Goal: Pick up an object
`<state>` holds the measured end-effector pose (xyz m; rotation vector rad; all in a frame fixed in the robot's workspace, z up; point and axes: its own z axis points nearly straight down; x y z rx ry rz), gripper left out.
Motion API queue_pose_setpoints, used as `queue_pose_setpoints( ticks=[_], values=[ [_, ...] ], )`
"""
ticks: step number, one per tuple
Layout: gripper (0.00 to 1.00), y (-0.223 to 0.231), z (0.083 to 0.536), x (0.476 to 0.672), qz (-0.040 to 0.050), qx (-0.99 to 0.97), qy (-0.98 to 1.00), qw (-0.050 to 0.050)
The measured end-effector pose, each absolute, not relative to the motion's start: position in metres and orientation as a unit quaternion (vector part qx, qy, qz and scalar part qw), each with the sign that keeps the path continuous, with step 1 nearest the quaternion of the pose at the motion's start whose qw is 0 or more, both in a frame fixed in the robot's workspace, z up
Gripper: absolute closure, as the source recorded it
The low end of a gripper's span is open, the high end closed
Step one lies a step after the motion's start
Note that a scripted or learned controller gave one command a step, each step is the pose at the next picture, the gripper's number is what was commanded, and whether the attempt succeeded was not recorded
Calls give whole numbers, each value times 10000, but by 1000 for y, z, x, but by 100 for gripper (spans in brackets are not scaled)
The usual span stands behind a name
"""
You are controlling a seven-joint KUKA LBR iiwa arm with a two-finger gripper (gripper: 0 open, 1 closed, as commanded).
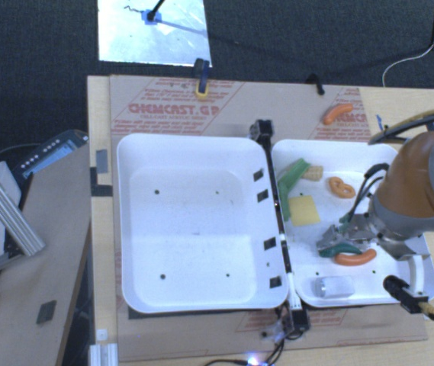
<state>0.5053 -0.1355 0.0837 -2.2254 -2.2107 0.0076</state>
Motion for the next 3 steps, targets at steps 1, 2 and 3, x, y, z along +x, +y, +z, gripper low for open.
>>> queue_pose_setpoints(
  ticks=[1, 2, 3],
  values=[
    [100, -132, 95, 511, -9, -7063, -7079, -12],
    [100, -111, 85, 591, -27, -7040, -7102, -29],
    [100, -83, 84, 654, 80, -7056, -7086, 75]
  ],
)
